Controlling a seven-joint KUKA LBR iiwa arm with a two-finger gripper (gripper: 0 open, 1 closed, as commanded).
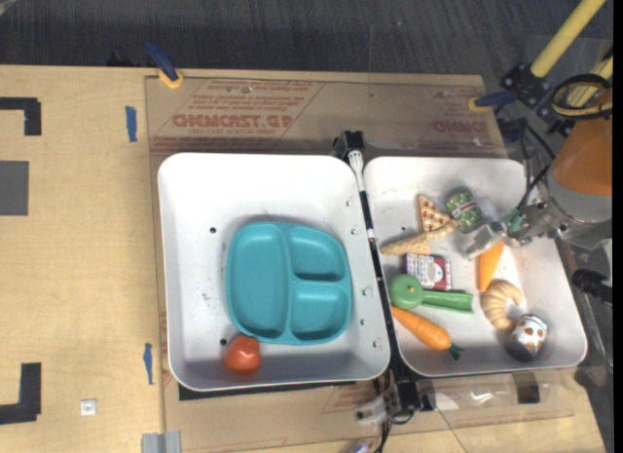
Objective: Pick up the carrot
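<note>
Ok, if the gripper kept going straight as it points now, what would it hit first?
Probably the small red box: the gripper points left and slightly down-frame toward it, not the carrot. Depth is unclear; it may reach the bin floor first.

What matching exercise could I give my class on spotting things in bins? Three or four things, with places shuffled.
Things:
1. tomato
2. carrot
3. tray
4. croissant

Places:
A. middle of the left bin
B. right bin, near its front left corner
C. left bin, front edge, touching the tray
D. right bin, right side, next to an orange cone

Pairs: 1-C, 2-B, 3-A, 4-D
</note>
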